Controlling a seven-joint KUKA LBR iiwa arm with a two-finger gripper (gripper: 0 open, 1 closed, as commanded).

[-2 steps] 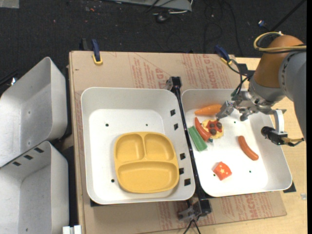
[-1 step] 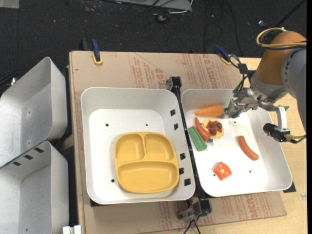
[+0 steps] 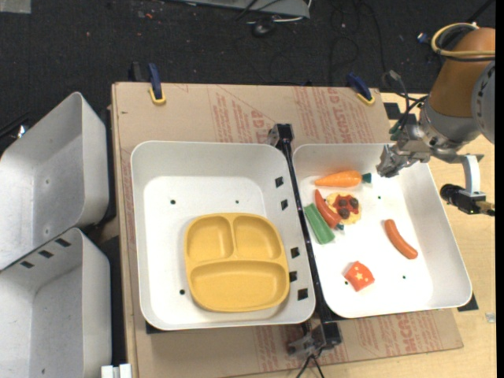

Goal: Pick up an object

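Bench (image 3: 205,109): a brown board, clamped at its far edge, carrying two shallow white bins side by side so that items can pass from one to the other.

Left bin (image 3: 157,172): holds one yellow divided tray (image 3: 236,262), lying flat toward the near side, its three compartments bare. Its position suggests a receiving dish.

Right bin (image 3: 441,242): holds all the loose toy food, hence every candidate for the pick. Most items crowd the bin's left side, against the divider.

Arm (image 3: 461,85): enters from the right, orange band uppermost, wrist angled down over the far right corner of the right bin.

Gripper (image 3: 389,164): sits low at the far edge of the right bin, just beside the leafy end of the carrot. Whether the jaws are released or clenched cannot be told; nothing is seen between them.

Items, by size:
- Carrot (image 3: 339,179), lying crosswise at the far end, nearest the gripper and the likeliest target.
- Green stick (image 3: 320,224), beside a red sausage (image 3: 326,208), both tight to the divider.
- Orange sausage (image 3: 401,239), lying apart, easily reached.
- Small pastry with dark berries (image 3: 347,207), touching the red sausage.
- Red block with a yellow mark (image 3: 359,276), alone near the front.
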